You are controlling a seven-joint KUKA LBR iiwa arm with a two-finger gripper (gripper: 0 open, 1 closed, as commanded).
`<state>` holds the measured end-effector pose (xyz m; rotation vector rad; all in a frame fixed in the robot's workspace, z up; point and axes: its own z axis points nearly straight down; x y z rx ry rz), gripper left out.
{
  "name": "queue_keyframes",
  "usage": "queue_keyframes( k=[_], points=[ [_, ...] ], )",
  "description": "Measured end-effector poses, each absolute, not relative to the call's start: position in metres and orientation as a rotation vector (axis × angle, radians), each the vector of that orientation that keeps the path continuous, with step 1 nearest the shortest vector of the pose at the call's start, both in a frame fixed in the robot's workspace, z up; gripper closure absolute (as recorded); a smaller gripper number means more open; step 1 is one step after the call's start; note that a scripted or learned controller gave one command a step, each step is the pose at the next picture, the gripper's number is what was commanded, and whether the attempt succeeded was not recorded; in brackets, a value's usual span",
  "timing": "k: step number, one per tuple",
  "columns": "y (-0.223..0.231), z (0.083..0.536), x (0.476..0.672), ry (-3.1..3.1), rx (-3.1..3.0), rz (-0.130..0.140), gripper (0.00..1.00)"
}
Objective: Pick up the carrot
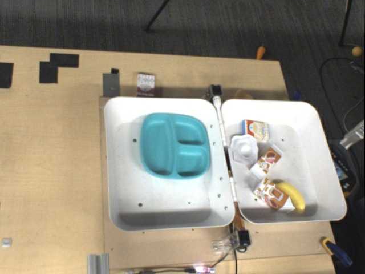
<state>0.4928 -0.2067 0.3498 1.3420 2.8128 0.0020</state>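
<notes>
Jaws open or shut? I cannot tell
I cannot spot the carrot; look first among the banana (292,196) and packets in the right-hand bin (319,124), then grab it at its middle

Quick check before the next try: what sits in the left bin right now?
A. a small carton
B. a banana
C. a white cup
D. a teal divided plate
D: the teal divided plate lies alone in the left bin, while the banana lies in the right bin.
</notes>
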Motion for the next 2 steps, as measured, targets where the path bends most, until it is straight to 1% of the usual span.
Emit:
queue_keyframes(
  k=[1, 2],
  points=[
    [-0.188, 0.232, 0.489, 2.849, 1.320, 0.002, 1.00],
    [-0.207, 0.397, 0.496, 2.883, 1.175, -0.001, 1.00]
  ],
)
